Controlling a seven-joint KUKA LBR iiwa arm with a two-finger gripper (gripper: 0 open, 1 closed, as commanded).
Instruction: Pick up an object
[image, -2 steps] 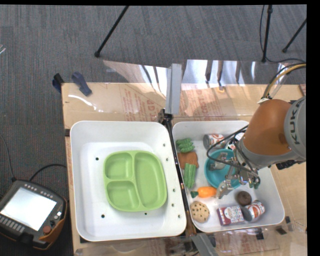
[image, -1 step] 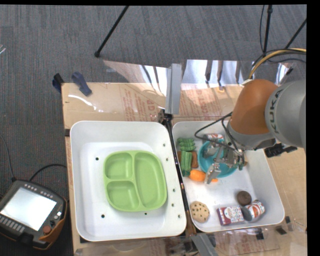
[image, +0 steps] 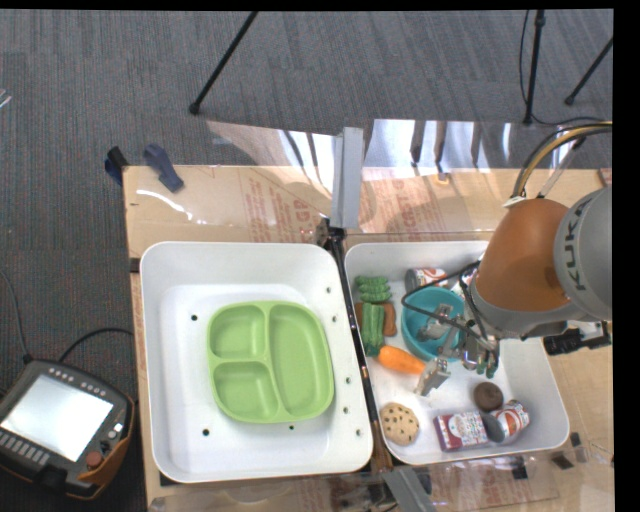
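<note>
Right now the gripper (image: 436, 377) hangs over the crowded right bin (image: 548, 385), empty, fingers parted; closing, it could just nudge the toy carrot (image: 400, 360) aside.

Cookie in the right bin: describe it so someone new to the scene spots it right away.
Start at the right white bin, the one the arm reaches into. Go to its front-left corner, below the orange carrot. The cookie lies flat there, a tan round disc with dark chips, left of the red and white carton; nothing else nearby is round and speckled.
</note>
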